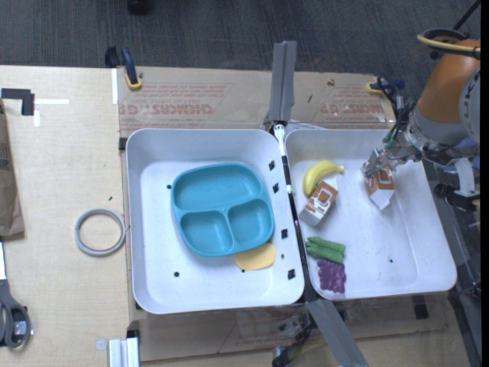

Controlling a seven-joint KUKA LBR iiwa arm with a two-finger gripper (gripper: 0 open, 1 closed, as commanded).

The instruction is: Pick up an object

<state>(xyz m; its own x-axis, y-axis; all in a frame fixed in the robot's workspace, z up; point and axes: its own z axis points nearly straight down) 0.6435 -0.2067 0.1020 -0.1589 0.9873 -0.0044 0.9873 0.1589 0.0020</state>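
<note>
The small white and orange carton [381, 189] lies in the right white bin [428, 274], near its far right corner, tilted, with its long axis running from the far left down toward the near right. The pincer [380, 164] sits right over its upper end; whether it is open, closed or gripping the carton cannot be told.

In the same bin, a yellow banana [320, 174] curves near the left wall, a second white and orange carton [319, 203] lies just below it, and a green pea pod [326, 248] and a purple bunch of grapes [331, 274] lie nearer the front.

The left white bin [145, 205] holds a blue three-compartment plastic tray [222, 209], with a flat yellow piece [257, 258] tucked at its near right edge.

On the table [53, 159], a grey ring [100, 231] lies left of the bins.
</note>
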